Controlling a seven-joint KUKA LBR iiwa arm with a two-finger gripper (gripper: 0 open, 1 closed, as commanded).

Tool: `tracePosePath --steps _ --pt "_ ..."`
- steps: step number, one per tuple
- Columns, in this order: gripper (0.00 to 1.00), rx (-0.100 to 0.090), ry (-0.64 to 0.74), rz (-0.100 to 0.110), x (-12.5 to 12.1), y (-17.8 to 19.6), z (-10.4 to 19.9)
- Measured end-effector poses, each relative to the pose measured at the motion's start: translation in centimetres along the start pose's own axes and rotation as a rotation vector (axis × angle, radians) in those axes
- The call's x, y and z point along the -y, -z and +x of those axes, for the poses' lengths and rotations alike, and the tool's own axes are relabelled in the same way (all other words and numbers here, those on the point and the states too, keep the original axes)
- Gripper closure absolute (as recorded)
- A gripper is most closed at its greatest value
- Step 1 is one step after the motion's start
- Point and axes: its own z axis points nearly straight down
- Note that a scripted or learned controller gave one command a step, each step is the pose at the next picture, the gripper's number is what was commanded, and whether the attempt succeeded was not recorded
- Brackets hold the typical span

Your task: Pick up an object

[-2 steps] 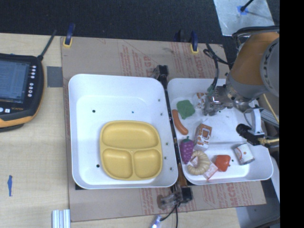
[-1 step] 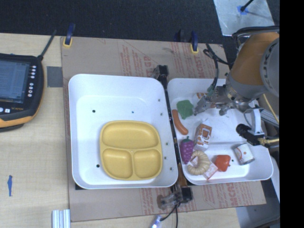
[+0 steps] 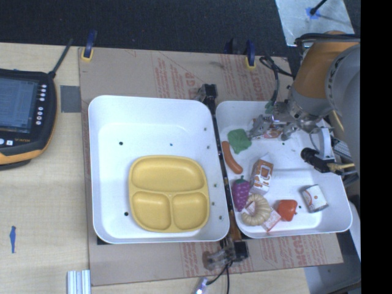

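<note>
Overhead slanted view of a pale wood-grain bench (image 3: 43, 207) carrying a sheet of brown cardboard (image 3: 153, 72), on which two shallow white bins sit side by side, their inner rims touching. Blue clamps (image 3: 89, 44) hold the cardboard at its far edge. Beyond the bench lies dark carpeted floor (image 3: 159, 8), with a pale sheet (image 3: 309, 11) on it at upper right. An orange-edged control pendant (image 3: 24, 115) rests on the bench at far left.

The left bin (image 3: 153, 112) holds a yellow three-compartment tray (image 3: 168, 193), lying flat toward the near side.

The right bin (image 3: 324, 222) holds the loose objects: a green block (image 3: 239, 140) near the far left corner; an orange-red sausage shape (image 3: 231, 158) just beside it along the left wall; a small brown and white carton (image 3: 262, 175) near the middle; purple grapes (image 3: 241, 192) touching a tan ring-shaped pastry (image 3: 256, 208); a red piece (image 3: 286, 209) just right of the pastry; and a small white box (image 3: 313, 198) near the right wall.

The grey arm, with its orange band (image 3: 318, 66), enters from the right. Its gripper (image 3: 272, 126) hangs over the far part of the right bin, just right of the green block. Whether its fingers stand apart or together cannot be told; nothing is seen between them.
</note>
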Motion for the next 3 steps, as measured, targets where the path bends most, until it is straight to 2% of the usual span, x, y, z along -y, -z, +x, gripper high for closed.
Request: tracePosePath --steps 1,2,3 --pt "0.0 0.011 -0.008 -0.004 -0.4 0.2 1.5" --pt "0.0 0.011 -0.006 -0.002 -0.4 0.2 3.2" --pt "1.0 0.006 -0.006 0.018 0.0 1.0 3.1"
